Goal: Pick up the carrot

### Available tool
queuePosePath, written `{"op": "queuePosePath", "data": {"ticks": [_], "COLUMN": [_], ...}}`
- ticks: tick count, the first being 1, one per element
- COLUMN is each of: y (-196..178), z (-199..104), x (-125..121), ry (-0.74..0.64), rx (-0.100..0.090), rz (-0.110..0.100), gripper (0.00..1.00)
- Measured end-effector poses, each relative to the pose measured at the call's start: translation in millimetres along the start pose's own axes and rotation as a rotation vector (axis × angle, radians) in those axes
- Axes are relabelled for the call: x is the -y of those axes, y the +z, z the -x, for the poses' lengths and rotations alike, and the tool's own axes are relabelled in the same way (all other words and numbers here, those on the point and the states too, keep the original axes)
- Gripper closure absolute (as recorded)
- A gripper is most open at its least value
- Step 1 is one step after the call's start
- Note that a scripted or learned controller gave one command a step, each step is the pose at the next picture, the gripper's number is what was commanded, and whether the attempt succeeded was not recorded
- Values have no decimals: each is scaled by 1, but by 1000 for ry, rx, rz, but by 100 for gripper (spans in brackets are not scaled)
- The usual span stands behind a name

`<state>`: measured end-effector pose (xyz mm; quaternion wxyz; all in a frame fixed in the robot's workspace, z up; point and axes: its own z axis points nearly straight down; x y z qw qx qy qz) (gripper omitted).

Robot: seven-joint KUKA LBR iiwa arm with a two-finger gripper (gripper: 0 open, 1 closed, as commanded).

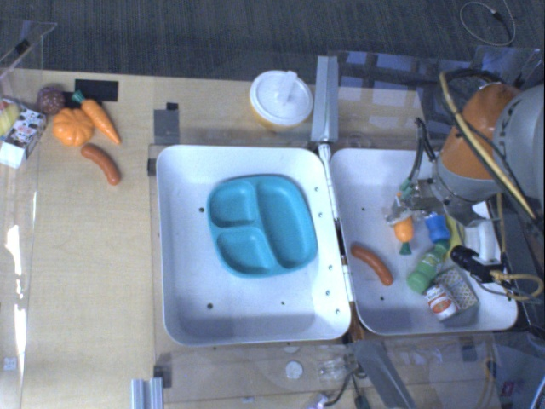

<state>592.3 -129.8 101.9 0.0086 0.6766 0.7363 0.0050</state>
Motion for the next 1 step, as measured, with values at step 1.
{"op": "queuePosePath", "data": {"ticks": [1], "y": [-114], "z": [-26], "x": [1], "ry": [37], "rx": [-5], "rz": [-14], "gripper": [100]}}
